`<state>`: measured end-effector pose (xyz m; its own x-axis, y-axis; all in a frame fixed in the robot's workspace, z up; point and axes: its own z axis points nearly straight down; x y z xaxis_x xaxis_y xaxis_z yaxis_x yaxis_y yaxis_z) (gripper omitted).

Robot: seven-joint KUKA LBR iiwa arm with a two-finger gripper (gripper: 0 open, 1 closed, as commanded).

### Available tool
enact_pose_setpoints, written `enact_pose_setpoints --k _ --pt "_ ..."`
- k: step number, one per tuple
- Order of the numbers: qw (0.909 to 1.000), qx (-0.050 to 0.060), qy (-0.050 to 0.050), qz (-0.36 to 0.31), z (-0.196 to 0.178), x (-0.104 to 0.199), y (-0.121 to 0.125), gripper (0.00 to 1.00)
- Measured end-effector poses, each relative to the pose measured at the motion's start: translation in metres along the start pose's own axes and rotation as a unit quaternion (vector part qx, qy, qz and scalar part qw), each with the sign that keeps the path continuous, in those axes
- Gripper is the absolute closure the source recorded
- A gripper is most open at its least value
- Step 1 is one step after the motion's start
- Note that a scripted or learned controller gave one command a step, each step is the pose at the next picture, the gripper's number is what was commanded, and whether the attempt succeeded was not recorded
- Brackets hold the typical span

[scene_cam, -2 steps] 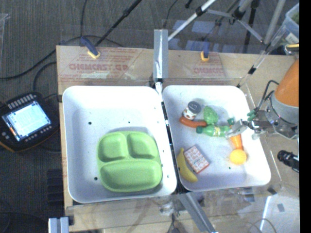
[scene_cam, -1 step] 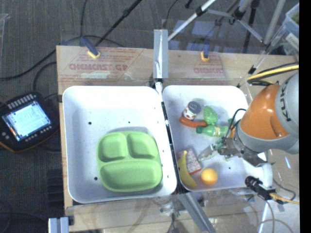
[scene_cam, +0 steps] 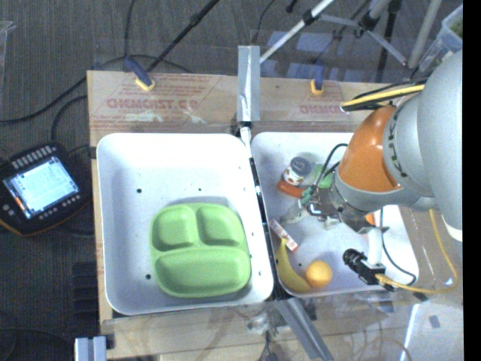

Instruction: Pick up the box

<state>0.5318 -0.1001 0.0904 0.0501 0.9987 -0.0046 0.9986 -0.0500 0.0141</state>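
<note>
Camera view: gripper (scene_cam: pixel 314 201), finger state impossible to tell, hangs mid right bin (scene_cam: pixel 264 164); banana (scene_cam: pixel 289 265) and orange (scene_cam: pixel 319 274) crowd its near edge.

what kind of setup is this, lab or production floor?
Most likely a robotics lab test cell, not production. Cues: a teach pendant lying on the floor, tripod legs and loose cables behind the bench, and two white bins, one of them holding toy-like items such as a banana.

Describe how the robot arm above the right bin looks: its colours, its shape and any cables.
The thick, rounded grey arm has a glossy orange band above the wrist. Thin black and green cables run beside the wrist, and a black and yellow strip lies along the top of the arm.
</note>
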Motion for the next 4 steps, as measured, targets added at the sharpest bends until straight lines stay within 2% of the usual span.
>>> enact_pose_setpoints --k 1,2,3,4 --pt "0.9976 0.003 0.000 0.069 0.002 -0.017 0.072 0.00" --pt "0.9963 0.022 -0.003 0.083 0.006 -0.002 0.130 0.00" --pt "0.9997 0.008 0.001 -0.022 -0.092 0.008 0.061 0.00" --pt "0.9991 0.004 0.002 -0.043 -0.019 0.002 0.081 0.00"
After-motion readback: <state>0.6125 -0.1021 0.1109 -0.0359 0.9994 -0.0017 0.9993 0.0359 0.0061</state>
